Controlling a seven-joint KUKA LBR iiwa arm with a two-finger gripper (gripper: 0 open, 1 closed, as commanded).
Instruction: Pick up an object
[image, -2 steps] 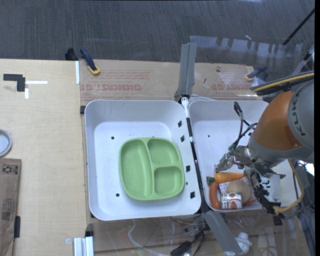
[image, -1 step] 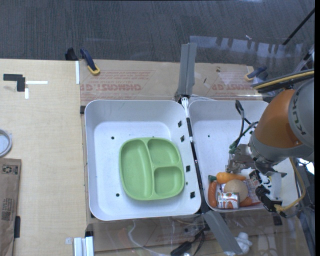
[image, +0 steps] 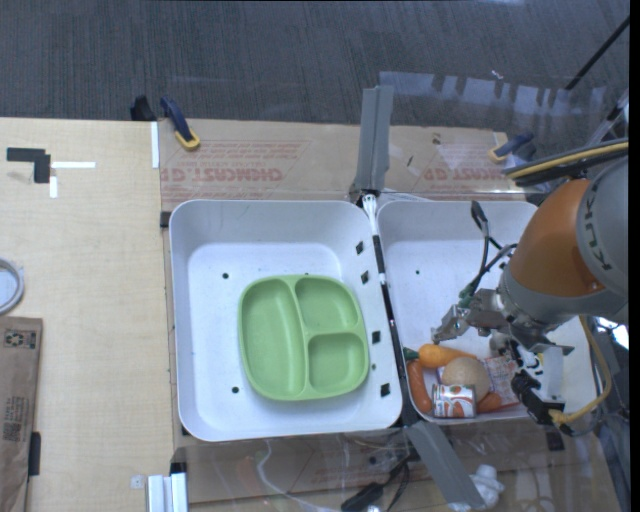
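Several small items lie in a heap at the front of the right bin (image: 430, 255): an orange carrot-shaped piece (image: 440, 354), a beige rounded piece (image: 463, 374), a small can with a red and white label (image: 453, 402) and a long orange-red piece (image: 418, 386). My gripper (image: 468, 318) hangs low over the back edge of this heap, just above the carrot-shaped piece. The grey wrist and orange band (image: 560, 245) rise to its right and hide part of the bin's right side.
The left bin (image: 200, 250) holds a green divided plate (image: 303, 337). A grey divider post (image: 374, 140) stands between the bins at the back. Cables trail off the arm toward the front right corner (image: 560, 415).
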